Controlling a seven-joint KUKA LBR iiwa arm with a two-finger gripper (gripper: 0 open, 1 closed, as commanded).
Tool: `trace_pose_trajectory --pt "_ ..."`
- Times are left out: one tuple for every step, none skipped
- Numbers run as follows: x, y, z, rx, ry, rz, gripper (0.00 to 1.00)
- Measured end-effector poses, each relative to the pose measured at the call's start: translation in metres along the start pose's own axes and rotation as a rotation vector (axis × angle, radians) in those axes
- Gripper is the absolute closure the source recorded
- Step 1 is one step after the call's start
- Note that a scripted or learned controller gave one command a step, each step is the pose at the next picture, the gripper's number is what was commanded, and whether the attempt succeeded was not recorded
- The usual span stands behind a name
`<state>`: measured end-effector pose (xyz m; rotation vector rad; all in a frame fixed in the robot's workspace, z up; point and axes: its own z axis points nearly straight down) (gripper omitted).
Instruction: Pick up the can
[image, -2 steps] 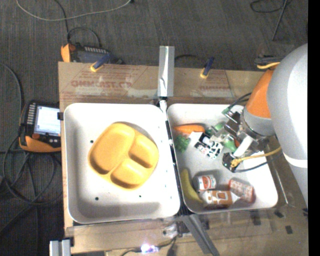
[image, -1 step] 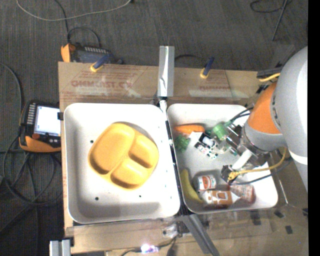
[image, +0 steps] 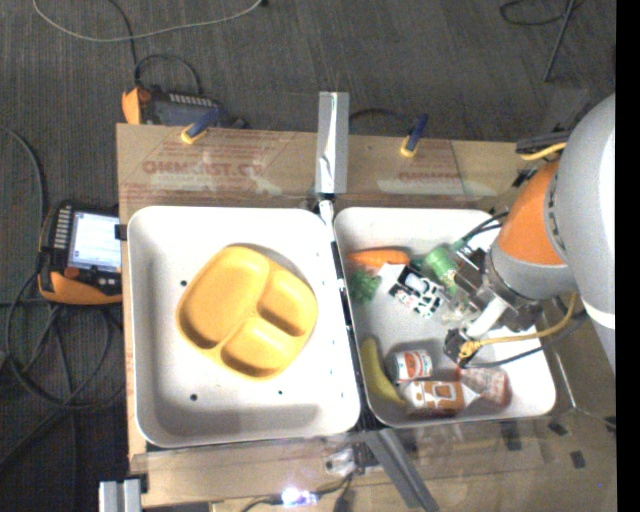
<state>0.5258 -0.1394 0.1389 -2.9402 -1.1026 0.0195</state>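
Can (image: 413, 363): in the right bin (image: 545, 400), just beside the banana (image: 372, 370) on its arm side. It appears to lie down, long axis roughly across the view.
Pincer (image: 455, 280): farther from the banana, toward the far wall; the can lies nearward of it. Apart or together: cannot tell.
Can label: red and white, wording illegible.

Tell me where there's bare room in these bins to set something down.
The left bin has bare floor all round the yellow plate, widest along the view's bottom edge. The right bin is crowded: carrot, banana, can and packets leave just a small patch between the can and the black-and-white box.
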Motion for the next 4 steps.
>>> trace_pose_trajectory --pt "0.008 -0.075 -0.056 -0.002 0.006 0.369 1.00" --pt "0.005 -0.072 -0.043 -0.002 0.005 0.207 1.00" --pt "0.009 -0.013 0.029 -0.002 0.005 0.390 1.00" --pt "0.071 0.013 -0.113 -0.005 0.006 0.322 1.00"
